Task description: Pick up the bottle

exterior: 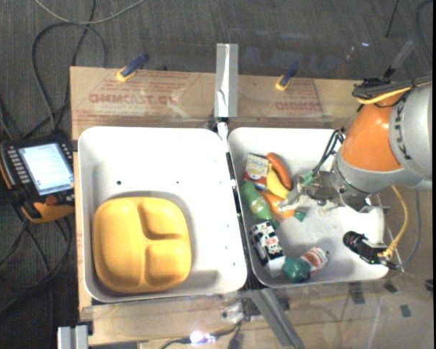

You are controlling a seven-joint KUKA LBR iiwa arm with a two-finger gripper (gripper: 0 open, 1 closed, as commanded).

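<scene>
The gripper (299,195) sits low over the right bin (363,140), its fingers pointing left toward the clutter; whether they are parted or closed cannot be told. Just left of it the green bottle (255,201) lies on its side, long axis running from upper left to lower right, its lower end touching an orange piece by the fingertips. Above it are a banana (277,183) and a small carton (256,166). Below lie a black-and-white box (267,241), a teal lump (296,269) and a red-and-white can (316,257). The arm (381,147) comes in from the right, wrist bent down, "KU" visible on its grey shell. Far left, a yellow tray (142,242) fills the other bin (160,140). Faded red print on the cardboard (131,97) behind is unreadable.
</scene>
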